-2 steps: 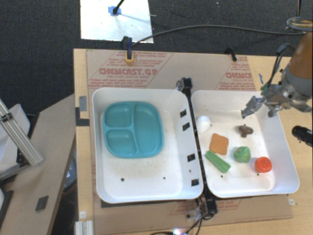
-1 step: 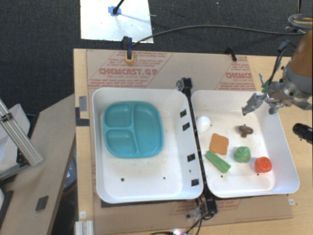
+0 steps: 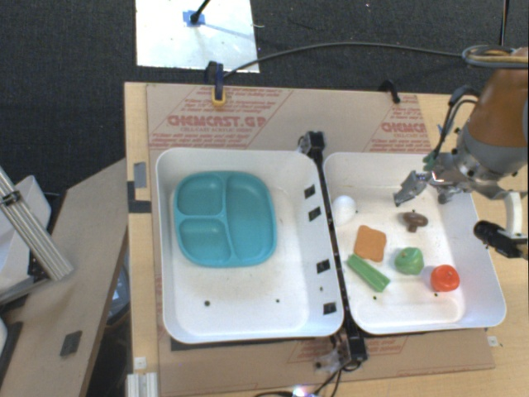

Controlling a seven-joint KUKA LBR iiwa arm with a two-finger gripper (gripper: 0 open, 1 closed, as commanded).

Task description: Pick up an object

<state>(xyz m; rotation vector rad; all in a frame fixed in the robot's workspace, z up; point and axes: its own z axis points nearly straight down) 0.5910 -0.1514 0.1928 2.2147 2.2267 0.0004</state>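
Note:
My gripper [image 3: 410, 191] hangs over the back part of the right bin [image 3: 488, 304], reaching in from the right. Just below it in the view lies a small brown object [image 3: 414, 219], apart from the gripper. An orange square piece [image 3: 370, 242] sits mid-bin, and a green stick [image 3: 368, 272] lies slantwise in front of it. A green round object [image 3: 408, 260] and a red round object [image 3: 445, 279] rest to the right of these. A white egg-like ball [image 3: 343, 207] sits by the bin's left wall.
The left bin [image 3: 248, 321] holds a teal divided plate [image 3: 225, 219]. A black divider with clips [image 3: 324, 246] runs between the bins. The arm's grey body and orange band [image 3: 500, 110] stand over the right bin's back right corner.

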